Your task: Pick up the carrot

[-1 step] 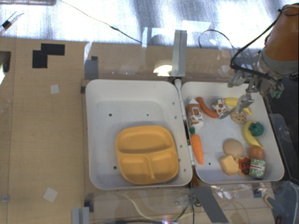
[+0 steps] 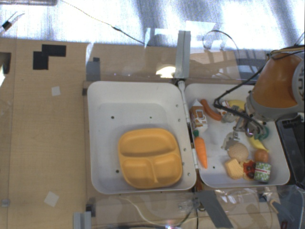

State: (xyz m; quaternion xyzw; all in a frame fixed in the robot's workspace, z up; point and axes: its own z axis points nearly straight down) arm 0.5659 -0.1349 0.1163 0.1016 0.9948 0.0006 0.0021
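Two white bins sit side by side. Nearest, the carrot lies against the right bin's left wall, leafy end up. Beyond it, the gripper hangs over the bin's middle, arm reaching from the right; its state is unclear.
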